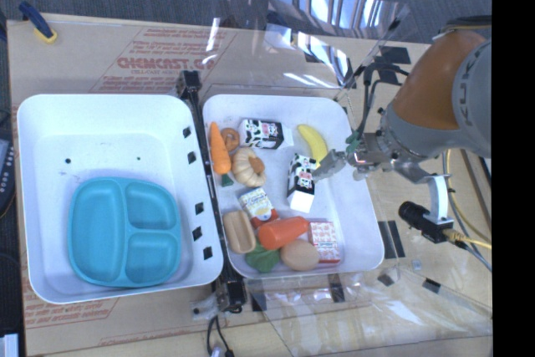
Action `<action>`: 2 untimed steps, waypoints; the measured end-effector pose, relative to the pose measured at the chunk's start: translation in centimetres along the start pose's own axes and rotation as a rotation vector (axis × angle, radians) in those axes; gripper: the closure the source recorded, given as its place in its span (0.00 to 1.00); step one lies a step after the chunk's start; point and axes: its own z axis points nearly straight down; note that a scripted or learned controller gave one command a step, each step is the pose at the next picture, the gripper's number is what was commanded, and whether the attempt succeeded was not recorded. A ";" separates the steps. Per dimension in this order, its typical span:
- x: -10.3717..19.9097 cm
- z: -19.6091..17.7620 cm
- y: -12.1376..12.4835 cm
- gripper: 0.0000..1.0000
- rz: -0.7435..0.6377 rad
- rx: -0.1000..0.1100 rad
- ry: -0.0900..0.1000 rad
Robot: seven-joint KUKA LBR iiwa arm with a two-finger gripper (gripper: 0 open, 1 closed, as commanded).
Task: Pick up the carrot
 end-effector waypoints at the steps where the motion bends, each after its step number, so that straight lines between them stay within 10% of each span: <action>1: 14.3 -2.5 10.9 0.00 -0.018 -0.007 0.004; 2: 18.0 1.9 13.4 0.00 0.044 0.001 -0.002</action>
